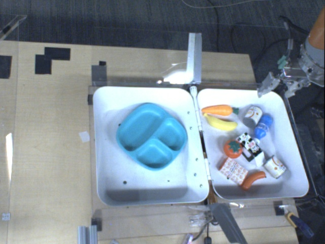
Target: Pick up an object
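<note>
Claw (281, 84) at the right bin's (294, 136) two o'clock corner, grip unreadable.
Your orange carrot (217, 110) lies three-to-nine, green tip at three.

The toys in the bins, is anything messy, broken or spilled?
Nothing looks broken or spilled. The blue plate sits alone in the left bin. The carrot, banana and other small toys lie jumbled but inside the right bin.
</note>
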`<state>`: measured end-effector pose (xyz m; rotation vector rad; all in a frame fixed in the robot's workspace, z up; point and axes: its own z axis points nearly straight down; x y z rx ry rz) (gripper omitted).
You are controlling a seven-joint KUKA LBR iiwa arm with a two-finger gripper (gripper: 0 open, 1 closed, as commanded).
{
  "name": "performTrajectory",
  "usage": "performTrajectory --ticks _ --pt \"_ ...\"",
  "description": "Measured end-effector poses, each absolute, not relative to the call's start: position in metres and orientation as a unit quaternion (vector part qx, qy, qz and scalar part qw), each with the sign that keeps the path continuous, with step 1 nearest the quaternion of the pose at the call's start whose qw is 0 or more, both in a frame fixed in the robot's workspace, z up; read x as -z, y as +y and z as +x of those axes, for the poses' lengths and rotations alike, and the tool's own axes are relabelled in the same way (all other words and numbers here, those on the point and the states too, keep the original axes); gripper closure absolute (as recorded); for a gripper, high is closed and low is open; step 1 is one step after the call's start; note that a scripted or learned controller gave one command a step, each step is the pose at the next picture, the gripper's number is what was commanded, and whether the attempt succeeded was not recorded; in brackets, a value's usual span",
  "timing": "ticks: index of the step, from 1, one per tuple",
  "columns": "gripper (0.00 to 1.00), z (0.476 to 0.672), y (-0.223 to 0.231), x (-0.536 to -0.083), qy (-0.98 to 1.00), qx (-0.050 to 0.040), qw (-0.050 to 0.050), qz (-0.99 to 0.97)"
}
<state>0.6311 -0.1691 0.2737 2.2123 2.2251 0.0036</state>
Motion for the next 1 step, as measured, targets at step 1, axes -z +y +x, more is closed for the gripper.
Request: performTrajectory --ticks 1 --pt "0.0 0.6471 -0.15 -0.1093 0.716 -0.0027 0.004 0.698"
